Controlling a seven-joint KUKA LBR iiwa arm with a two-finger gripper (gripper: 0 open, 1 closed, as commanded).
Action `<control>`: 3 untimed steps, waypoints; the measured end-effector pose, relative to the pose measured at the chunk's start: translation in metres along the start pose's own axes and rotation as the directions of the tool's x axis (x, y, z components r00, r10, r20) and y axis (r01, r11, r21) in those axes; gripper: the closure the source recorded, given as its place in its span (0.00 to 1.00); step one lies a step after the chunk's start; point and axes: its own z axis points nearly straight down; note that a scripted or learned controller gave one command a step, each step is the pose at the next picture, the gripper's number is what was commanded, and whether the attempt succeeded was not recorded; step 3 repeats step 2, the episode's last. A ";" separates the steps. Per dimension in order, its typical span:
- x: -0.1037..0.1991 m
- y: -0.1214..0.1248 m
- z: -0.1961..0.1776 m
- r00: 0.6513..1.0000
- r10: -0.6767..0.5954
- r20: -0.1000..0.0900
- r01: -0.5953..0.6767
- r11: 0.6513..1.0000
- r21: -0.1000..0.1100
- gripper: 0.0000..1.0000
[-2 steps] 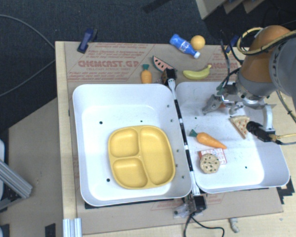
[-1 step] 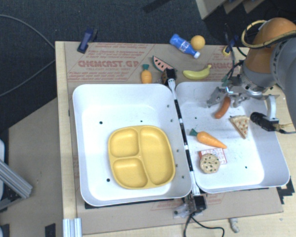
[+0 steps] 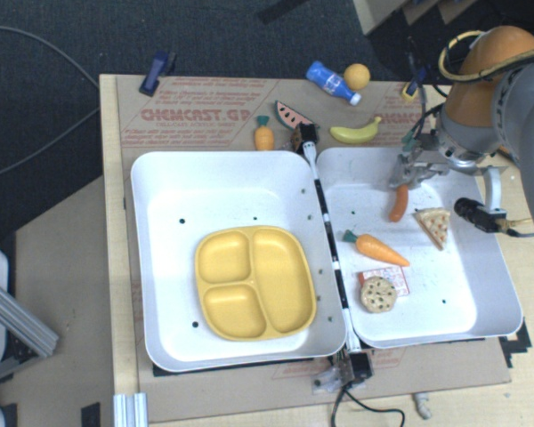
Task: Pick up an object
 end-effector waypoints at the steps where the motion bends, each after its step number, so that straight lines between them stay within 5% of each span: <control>1: 0.095 -0.012 -0.091 1.000 -0.003 -0.002 0.003 1.000 -0.002 1.00; 2: 0.153 -0.035 -0.103 1.000 -0.002 -0.003 0.002 1.000 0.005 1.00; 3: 0.153 -0.035 -0.103 1.000 -0.002 -0.003 0.002 1.000 0.005 1.00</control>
